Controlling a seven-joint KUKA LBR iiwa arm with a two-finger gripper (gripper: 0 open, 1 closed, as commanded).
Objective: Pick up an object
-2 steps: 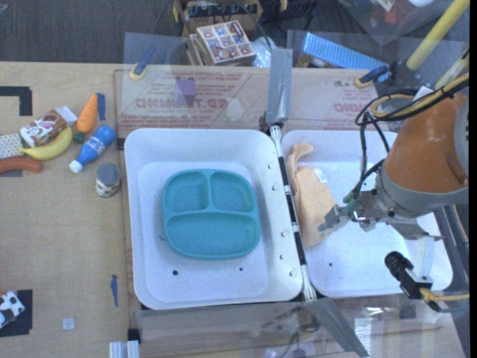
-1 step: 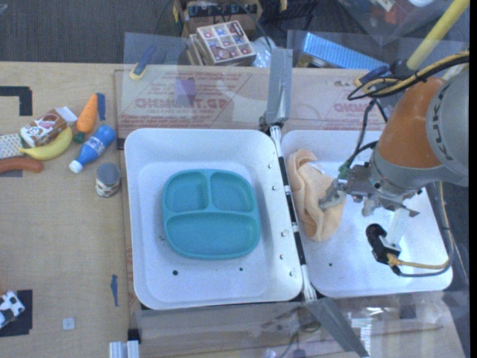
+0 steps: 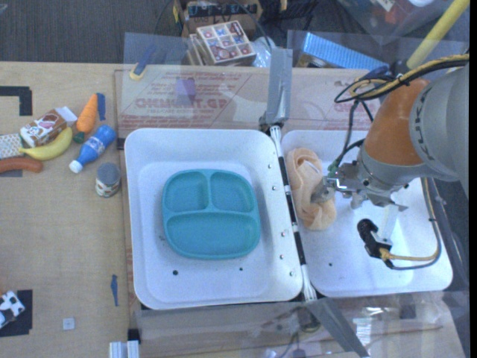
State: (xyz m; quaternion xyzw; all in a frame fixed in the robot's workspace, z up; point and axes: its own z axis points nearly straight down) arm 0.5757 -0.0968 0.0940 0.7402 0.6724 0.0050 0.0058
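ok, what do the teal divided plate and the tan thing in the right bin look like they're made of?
Teal divided plate: probably moulded plastic, matte to satin; uniform colour, smooth rounded compartment ridges, soft highlights.
Tan thing: looks like soft cloth or plush; crumpled folds, irregular outline, no shine. Exact fabric can't be told.
Gripper sits at its right edge.

Gripper [image 3: 326,192] tips hidden against tan cloth [image 3: 311,189]; arm [image 3: 440,125] cut off at right edge.

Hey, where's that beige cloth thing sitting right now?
In the camera view, the beige cloth lies in the right bin, against its left wall, with the gripper at the cloth's right edge.
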